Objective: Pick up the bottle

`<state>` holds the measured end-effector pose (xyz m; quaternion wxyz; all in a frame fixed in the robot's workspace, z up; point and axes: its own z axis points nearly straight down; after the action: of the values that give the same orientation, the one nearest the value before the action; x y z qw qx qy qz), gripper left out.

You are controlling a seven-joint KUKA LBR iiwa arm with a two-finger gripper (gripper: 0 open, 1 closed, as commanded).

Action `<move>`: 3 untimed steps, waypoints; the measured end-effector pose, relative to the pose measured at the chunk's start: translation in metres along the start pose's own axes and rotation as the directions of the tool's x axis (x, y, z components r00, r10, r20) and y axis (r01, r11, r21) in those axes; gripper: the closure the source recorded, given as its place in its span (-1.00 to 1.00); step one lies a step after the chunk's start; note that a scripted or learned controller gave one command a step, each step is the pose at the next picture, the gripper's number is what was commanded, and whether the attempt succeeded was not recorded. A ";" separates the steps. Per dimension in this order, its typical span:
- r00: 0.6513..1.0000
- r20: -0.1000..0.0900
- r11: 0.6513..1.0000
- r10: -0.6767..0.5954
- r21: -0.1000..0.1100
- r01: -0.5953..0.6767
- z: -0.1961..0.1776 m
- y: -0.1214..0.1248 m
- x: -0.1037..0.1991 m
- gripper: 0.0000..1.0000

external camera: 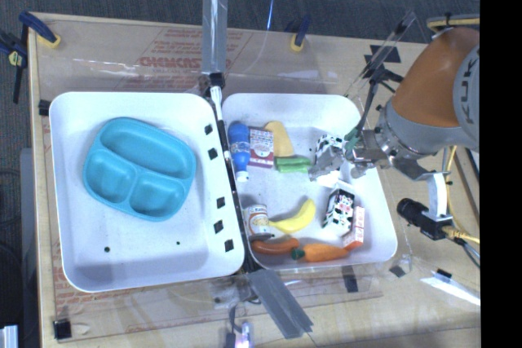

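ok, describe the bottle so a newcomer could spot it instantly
Look in the right bin, along its left wall next to the divider. The bottle lies there, beside a small red-and-white carton. It is the one clear item with a blue cap.

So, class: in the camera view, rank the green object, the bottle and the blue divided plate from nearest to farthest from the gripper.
Measured from the gripper:
1. Green object, just to its left, right bin.
2. Bottle, at the right bin's left wall.
3. Blue divided plate, in the left bin.

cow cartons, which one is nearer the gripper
The upper cow carton, right beside the gripper; the other cow carton lies lower, by the banana.
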<state>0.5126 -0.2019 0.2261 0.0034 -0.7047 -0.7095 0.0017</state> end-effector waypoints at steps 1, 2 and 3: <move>0.999 0.001 0.999 -0.041 0.001 0.041 0.098 0.032 0.073 -1.00; 0.989 0.005 0.988 -0.151 -0.014 0.151 0.129 0.084 0.039 -1.00; 0.988 0.006 0.988 -0.154 -0.012 0.154 0.121 0.085 0.039 1.00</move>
<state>0.5966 -0.1624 0.1048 -0.0025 -0.6477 -0.7619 -0.0010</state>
